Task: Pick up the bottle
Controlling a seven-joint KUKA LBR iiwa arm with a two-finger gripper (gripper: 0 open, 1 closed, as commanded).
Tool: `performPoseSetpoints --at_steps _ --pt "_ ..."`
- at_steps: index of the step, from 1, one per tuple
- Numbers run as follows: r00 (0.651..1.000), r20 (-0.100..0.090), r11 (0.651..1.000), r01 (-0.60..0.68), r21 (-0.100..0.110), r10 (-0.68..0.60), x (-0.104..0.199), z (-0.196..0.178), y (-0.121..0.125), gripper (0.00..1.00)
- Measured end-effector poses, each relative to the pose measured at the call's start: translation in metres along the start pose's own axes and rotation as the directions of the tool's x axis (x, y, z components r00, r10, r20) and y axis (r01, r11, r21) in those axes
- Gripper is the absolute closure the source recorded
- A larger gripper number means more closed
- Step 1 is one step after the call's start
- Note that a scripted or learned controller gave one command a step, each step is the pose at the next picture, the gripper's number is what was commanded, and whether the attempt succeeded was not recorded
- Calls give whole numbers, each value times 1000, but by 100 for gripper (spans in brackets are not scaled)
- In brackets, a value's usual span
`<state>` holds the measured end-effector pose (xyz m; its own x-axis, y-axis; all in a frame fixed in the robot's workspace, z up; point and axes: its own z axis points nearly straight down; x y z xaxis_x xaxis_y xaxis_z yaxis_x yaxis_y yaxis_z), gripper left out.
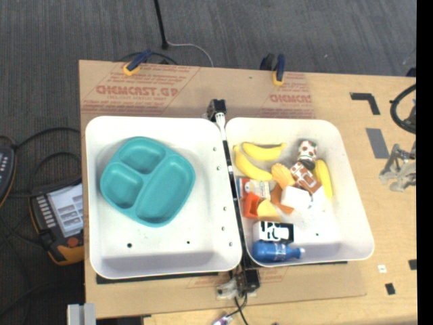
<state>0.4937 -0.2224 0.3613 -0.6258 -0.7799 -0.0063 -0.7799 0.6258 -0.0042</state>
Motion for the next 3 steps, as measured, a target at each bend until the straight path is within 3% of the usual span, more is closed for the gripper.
performPoseSetpoints --at_steps 3 --pt "1000 10 1000 -5 7 5 -4 -30 -1 100"
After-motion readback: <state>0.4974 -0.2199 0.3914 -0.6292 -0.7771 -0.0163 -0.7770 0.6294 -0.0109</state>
